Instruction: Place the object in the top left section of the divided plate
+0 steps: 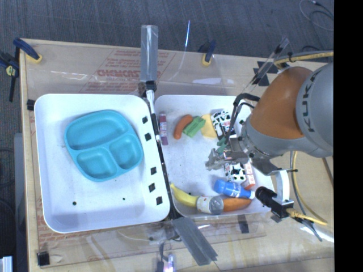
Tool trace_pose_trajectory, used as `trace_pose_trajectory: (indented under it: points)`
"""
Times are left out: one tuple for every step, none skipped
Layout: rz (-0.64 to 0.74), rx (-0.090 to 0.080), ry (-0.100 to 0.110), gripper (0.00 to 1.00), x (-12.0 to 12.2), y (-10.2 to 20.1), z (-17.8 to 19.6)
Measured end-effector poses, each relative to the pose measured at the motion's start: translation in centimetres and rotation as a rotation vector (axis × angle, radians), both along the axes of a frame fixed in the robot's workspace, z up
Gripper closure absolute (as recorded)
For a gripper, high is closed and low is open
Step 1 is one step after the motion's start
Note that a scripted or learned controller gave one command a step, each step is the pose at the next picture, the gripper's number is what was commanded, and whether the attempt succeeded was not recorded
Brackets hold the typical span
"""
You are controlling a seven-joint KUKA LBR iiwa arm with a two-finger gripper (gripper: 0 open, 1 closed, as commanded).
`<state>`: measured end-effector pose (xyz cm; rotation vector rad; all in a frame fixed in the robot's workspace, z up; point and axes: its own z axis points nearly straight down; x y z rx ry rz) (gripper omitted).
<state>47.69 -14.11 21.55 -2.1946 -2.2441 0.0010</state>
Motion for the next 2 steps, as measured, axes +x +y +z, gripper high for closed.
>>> trace_pose_trajectory:
  points:
    - [0.045,0.001,0.002,1.0,-0.1,-7.0,-4.2]
    - [-0.277,-0.001,-0.001,1.0,0.0,-3.9,0.7]
